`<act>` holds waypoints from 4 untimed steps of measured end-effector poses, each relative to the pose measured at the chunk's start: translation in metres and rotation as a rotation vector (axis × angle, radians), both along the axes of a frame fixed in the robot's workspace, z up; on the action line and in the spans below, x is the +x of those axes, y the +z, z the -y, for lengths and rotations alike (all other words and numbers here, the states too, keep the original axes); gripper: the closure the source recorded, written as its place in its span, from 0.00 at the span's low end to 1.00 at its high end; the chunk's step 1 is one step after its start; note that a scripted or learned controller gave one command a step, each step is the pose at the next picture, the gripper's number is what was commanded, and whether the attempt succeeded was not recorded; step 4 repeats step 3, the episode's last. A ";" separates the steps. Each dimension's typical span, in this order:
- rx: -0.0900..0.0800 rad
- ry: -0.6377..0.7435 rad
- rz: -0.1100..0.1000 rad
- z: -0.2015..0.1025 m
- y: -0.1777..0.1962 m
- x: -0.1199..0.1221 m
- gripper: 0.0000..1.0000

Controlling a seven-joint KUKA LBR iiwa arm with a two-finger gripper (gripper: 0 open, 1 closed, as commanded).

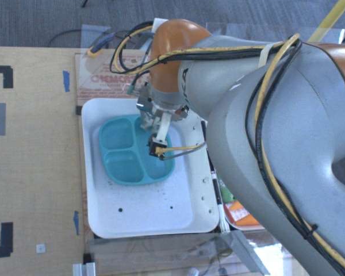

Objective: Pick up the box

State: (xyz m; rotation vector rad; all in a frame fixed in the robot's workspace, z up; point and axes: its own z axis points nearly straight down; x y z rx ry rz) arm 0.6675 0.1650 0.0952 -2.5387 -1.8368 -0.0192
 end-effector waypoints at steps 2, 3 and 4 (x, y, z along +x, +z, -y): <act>-0.014 -0.246 -0.007 -0.041 0.045 -0.015 1.00; -0.013 -0.300 -0.006 -0.035 0.016 -0.047 1.00; -0.013 -0.300 -0.006 -0.035 0.016 -0.047 1.00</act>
